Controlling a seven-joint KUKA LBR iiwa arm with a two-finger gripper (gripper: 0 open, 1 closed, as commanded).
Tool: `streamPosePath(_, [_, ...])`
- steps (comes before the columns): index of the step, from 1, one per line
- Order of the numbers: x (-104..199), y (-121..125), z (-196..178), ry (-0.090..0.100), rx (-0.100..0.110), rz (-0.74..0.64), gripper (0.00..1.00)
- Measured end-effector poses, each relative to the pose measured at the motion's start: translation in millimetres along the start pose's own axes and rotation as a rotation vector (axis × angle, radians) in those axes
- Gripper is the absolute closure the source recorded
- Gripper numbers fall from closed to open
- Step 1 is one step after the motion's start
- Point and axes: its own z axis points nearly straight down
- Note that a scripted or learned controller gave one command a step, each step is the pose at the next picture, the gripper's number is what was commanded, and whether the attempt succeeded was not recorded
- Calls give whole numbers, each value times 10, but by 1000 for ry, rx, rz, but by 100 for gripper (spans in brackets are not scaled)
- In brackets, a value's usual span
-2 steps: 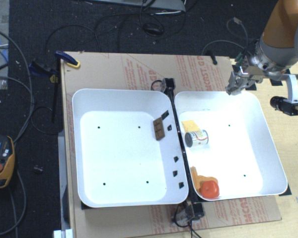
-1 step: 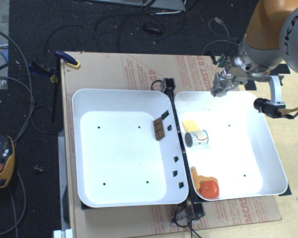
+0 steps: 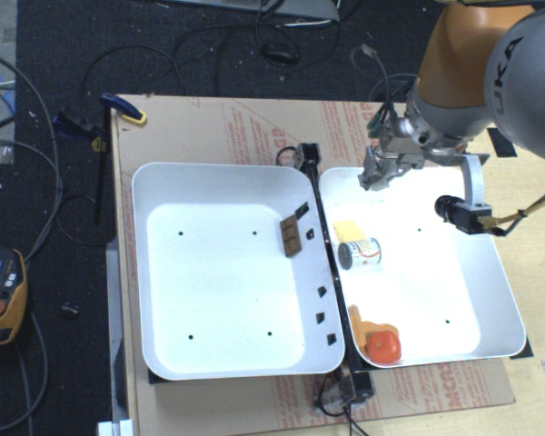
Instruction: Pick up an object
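My gripper [image 3: 379, 176] hangs over the far left part of the right bin [image 3: 454, 280], well above its floor, with nothing visible between its fingers. Below it in that bin lie a flat yellow piece [image 3: 346, 232] and a small tin can [image 3: 360, 252] on its side. A red tomato-like ball [image 3: 383, 345] sits at the bin's near left corner against an orange object [image 3: 362, 323]. In the left bin [image 3: 218, 271] a brown chocolate-bar-like piece [image 3: 291, 236] leans near the right wall.
A black divider with clips [image 3: 323, 271] runs between the two bins. A camera on a bracket [image 3: 460, 211] sticks out beside the wrist. Cables lie on the dark floor beyond the bench, and a blue-yellow clamp [image 3: 124, 109] grips the bench's far left corner.
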Motion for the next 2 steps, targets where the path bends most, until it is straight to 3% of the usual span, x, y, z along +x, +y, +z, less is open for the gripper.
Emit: streamPosePath(2, [1064, -182, 291, 0, 1, -1, 100])
